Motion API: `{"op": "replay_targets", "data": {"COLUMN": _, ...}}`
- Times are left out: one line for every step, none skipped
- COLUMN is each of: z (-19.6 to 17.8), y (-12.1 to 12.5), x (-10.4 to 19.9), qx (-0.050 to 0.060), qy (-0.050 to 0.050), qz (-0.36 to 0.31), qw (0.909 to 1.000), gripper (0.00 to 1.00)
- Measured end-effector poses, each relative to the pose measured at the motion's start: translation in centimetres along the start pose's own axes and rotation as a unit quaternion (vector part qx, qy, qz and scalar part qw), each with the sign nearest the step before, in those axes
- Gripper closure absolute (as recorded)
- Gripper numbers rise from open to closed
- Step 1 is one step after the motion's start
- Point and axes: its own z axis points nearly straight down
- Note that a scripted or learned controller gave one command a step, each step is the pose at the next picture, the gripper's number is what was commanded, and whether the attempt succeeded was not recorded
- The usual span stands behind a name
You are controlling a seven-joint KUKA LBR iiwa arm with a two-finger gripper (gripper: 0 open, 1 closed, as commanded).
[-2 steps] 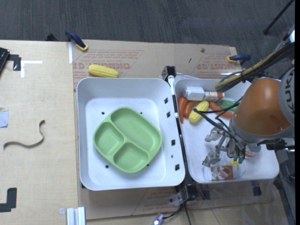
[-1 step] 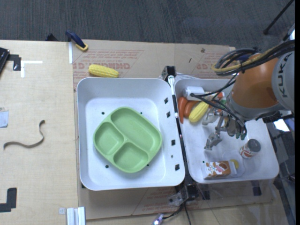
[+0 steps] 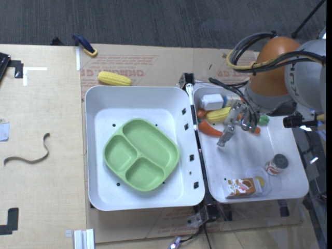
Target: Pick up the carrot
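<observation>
Two shallow white bins sit side by side on the bench, the left bin (image 3: pixel 93 154) holding a pale green divided plastic plate (image 3: pixel 141 153) and the right bin (image 3: pixel 290 154) holding the loose items. The orange carrot (image 3: pixel 210 129) lies in the right bin's far left part, close to the wall shared with the other bin, with a yellow corn cob (image 3: pixel 220 114) just behind it and a white and grey box (image 3: pixel 210 100) behind that. The grey arm with its orange band reaches in from the right, and its gripper (image 3: pixel 230 132) hangs low just beside the carrot's right end. Whether it touches the carrot, and whether it is spread or pressed together, cannot be told from this slant. A small green object (image 3: pixel 264 120) shows at the wrist's right side. Nearer the front of that bin are a small round can (image 3: pixel 275 164) and a clear-wrapped orange snack packet (image 3: pixel 244 187), well apart from the carrot. Outside the bins, a second yellow corn cob (image 3: pixel 114 78) rests on the brown cardboard (image 3: pixel 155 64) behind the left bin.
</observation>
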Motion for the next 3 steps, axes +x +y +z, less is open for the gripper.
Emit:
{"op": "replay_targets", "data": {"z": 0.1, "y": -5.1, "x": 11.1, "qx": -0.008, "qy": -0.016, "qz": 0.047, "qw": 0.9987, "gripper": 0.0}}
{"op": "replay_targets", "data": {"z": 0.0, "y": -2.1, "x": 5.6, "qx": -0.008, "qy": -0.015, "qz": 0.125, "qw": 0.992, "gripper": 0.0}}
{"op": "replay_targets", "data": {"z": -7.2, "y": -4.1, "x": 0.8, "qx": -0.009, "qy": -0.016, "qz": 0.147, "qw": 0.9889, "gripper": 0.0}}
